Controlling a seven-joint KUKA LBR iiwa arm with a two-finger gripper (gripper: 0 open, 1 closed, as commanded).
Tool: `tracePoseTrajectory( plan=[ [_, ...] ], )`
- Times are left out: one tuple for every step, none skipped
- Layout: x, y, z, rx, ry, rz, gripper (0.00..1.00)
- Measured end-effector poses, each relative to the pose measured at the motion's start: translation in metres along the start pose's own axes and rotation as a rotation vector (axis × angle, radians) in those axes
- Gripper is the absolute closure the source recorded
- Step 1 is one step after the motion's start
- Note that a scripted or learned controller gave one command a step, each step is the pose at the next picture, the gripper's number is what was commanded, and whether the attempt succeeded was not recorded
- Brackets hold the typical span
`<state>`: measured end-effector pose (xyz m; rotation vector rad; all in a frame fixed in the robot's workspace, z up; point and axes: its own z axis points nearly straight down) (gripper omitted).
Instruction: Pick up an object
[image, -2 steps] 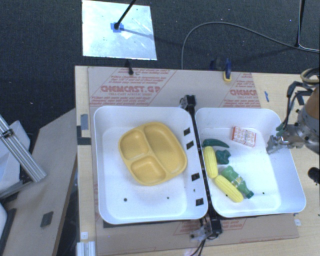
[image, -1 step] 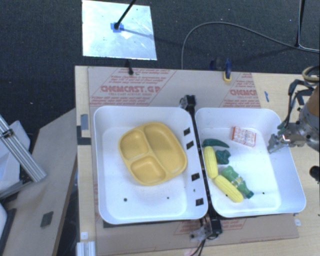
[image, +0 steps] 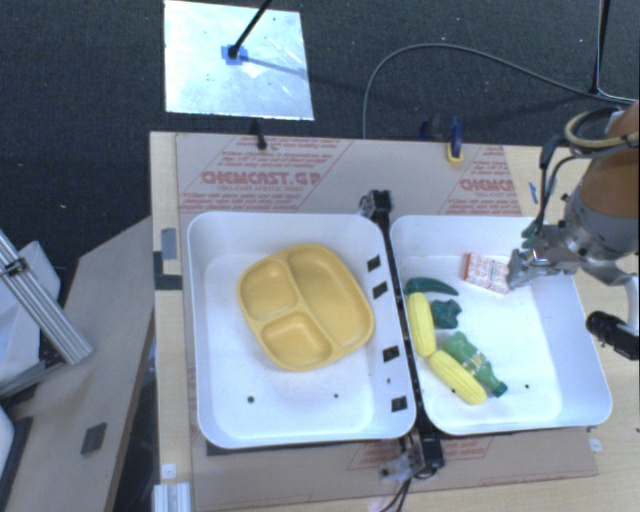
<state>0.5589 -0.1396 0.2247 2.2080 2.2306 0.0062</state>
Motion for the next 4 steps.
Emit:
tracePoseTrajectory(
  plan=[
    [0.052,0.018,-0.011,0.000,0.001,-0.001,1.00],
    [0.099,0.036,-0.019,0.001,0.001,0.000,1.00],
    [0.155,0.055,-0.005,0.002,0.001,-0.001,1.00],
    [0.216,0.074,-0.007,0.001,0.002,-0.001,1.00]
  ],
)
